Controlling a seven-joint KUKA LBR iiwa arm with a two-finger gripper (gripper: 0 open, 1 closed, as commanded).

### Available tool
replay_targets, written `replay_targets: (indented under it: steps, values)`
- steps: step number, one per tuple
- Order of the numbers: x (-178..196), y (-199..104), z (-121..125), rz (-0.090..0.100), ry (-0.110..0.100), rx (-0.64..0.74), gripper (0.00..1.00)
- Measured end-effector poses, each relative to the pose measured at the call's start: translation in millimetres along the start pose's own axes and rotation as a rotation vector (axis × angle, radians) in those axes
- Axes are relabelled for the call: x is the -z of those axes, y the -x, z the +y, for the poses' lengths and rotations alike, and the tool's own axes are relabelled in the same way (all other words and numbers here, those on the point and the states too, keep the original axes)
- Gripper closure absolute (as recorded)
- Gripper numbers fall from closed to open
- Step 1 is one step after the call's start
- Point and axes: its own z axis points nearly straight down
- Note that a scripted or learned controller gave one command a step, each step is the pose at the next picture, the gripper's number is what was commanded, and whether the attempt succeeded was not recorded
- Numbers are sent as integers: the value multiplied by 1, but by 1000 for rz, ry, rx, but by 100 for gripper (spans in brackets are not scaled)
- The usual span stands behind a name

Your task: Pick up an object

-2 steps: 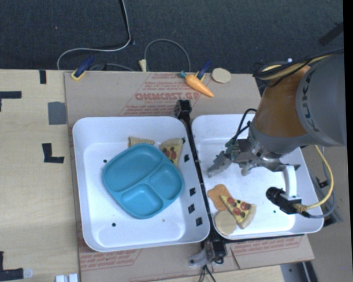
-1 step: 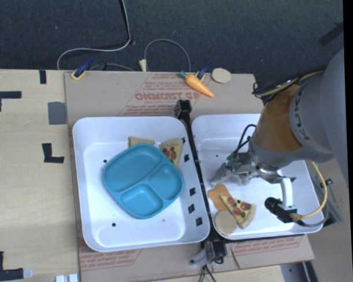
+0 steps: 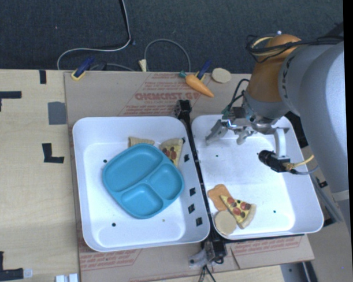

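In the left bin (image 3: 85,169) we see a blue divided tray (image 3: 143,180) with a pizza slice (image 3: 173,149) beside it; in the right bin (image 3: 300,202) lie another pizza slice (image 3: 238,209) and a cookie (image 3: 225,224); above them the gripper (image 3: 229,133) hangs with fingers spread, holding nothing.

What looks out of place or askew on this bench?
A toy carrot and a round beige piece lie on the cardboard behind the bins, outside both. In the left bin, the blue divided plate sits askew, partly covering a pizza slice.
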Motion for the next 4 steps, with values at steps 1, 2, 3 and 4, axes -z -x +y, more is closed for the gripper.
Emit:
replay_targets:
  steps: [1,2,3,4]
  values:
    - [-62,5,18,0,-9,-2,0]
    - [-51,26,34,2,-9,-4,0]
    - [-58,6,8,-2,-5,-3,0]
    - [-58,21,35,2,-6,-2,0]
